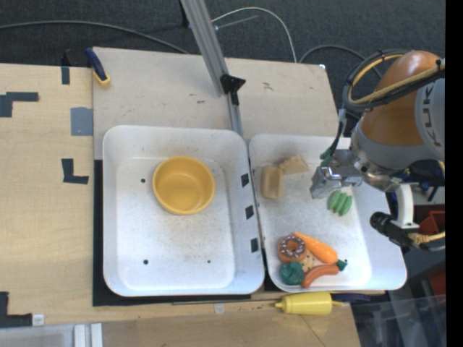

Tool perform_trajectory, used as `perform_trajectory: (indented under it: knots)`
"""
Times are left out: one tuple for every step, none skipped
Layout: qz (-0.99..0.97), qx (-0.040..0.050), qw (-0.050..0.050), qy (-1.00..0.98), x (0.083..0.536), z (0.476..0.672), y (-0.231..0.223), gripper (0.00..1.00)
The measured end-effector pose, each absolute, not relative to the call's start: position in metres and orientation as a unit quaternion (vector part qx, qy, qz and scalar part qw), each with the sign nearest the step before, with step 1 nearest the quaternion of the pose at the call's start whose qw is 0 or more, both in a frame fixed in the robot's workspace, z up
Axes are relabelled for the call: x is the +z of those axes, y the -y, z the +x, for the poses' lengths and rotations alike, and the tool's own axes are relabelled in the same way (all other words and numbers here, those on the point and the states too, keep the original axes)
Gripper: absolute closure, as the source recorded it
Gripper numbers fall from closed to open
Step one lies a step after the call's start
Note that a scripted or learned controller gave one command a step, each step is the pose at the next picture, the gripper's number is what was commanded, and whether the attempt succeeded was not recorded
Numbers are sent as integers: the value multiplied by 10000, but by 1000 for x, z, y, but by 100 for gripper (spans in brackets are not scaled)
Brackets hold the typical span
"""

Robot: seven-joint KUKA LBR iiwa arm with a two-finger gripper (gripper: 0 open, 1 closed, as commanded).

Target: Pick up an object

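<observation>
My gripper [327, 182] hangs low over the right bin [383, 270], near its upper right part. A green toy vegetable [340, 203] lies just below and to the right of it, close by but apart from it as far as I can see. Two tan bread-like pieces [271, 181] [293, 165] lie to the gripper's left. At the bin's front sit a donut [291, 249], a carrot [318, 248], a sausage [322, 272] and a dark green piece [292, 272]. A yellow bowl [184, 185] stands in the left bin [126, 266].
A yellow mustard bottle [307, 304] lies on the bench edge in front of the right bin. A slanted metal pole [210, 42] crosses above the bins' divide. A blue and yellow clamp [98, 65] sits at the back left.
</observation>
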State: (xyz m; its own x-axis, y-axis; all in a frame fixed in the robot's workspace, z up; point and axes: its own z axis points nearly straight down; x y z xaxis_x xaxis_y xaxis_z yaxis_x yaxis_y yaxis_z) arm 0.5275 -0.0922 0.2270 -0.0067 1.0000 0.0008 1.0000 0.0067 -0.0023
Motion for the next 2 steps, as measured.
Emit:
perform_trajectory:
  knots:
    - [-7044, -1, 10, 7098, 237, 534, 40, 100]
    - [-7039, -2, 11, 7103, 240, 544, -22, 100]
